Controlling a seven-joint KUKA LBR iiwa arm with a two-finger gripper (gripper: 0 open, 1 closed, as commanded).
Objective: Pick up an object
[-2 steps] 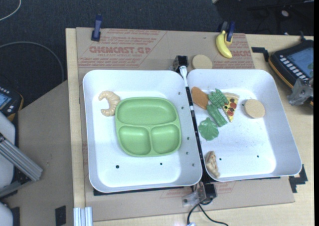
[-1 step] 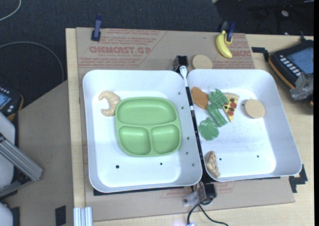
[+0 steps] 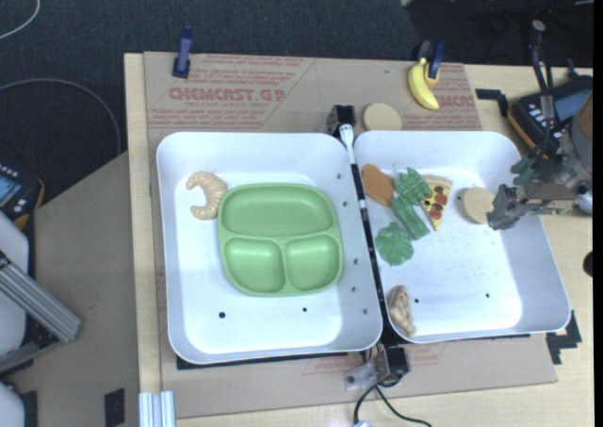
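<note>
1. Camera view: round tan piece (image 3: 476, 203) in the right bin (image 3: 528, 312), far-right part, just left of the gripper (image 3: 499, 213) and seemingly touching it.
2. No clear long axis; roughly disc-shaped.
3. Gripper low at the piece's right edge; opening impossible to tell, nothing visibly clamped.

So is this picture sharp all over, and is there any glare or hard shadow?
Camera view: lighting is soft and even, with faint shadows and mild sheen on the green three-compartment plastic tray; the two shallow white bins look bright but keep detail; the grey gripper at the right looks slightly blurred; the small food pieces are soft-edged.
</note>
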